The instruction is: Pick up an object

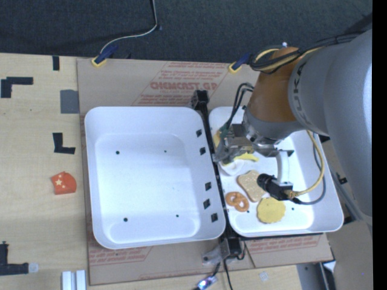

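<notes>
Grey arm's two-finger gripper (228,151) low in right white bin (314,219), beside tan bread slice (250,184), brown pretzel (237,201), yellow disc (271,210).

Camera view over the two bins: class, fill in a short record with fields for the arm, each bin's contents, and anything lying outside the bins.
arm: gripper low over right bin, near its left wall
right bin contents: pretzel, toast slice, yellow round piece, yellow item beside gripper
left bin: bare white floor
outside bins: red-orange object on bench, left

Bench (36,162) — carries cardboard sheet (175,83), two white bins (97,125) side by side, red-orange block (64,183) at left.
</notes>
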{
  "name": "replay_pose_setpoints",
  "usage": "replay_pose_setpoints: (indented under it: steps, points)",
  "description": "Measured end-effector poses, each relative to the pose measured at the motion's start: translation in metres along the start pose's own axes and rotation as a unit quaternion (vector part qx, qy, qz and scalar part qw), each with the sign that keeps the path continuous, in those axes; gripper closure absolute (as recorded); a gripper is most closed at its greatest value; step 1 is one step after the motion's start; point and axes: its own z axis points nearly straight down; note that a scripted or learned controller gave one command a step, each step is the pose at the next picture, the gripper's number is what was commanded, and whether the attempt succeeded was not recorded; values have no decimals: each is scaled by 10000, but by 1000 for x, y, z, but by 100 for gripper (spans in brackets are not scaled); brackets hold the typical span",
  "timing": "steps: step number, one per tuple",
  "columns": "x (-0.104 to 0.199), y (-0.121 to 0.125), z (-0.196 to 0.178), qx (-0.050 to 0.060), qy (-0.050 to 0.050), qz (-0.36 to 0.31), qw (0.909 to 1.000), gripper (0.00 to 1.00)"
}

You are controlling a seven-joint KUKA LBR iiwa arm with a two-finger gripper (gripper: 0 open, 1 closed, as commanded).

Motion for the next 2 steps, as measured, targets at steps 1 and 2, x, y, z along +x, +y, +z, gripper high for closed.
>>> replay_pose_setpoints:
  steps: [1, 2]
  points:
    - [26, -79, -23, 5, -106, 58, 9999, 100]
    - [61, 7, -181, -127, -112, 33, 9999, 100]
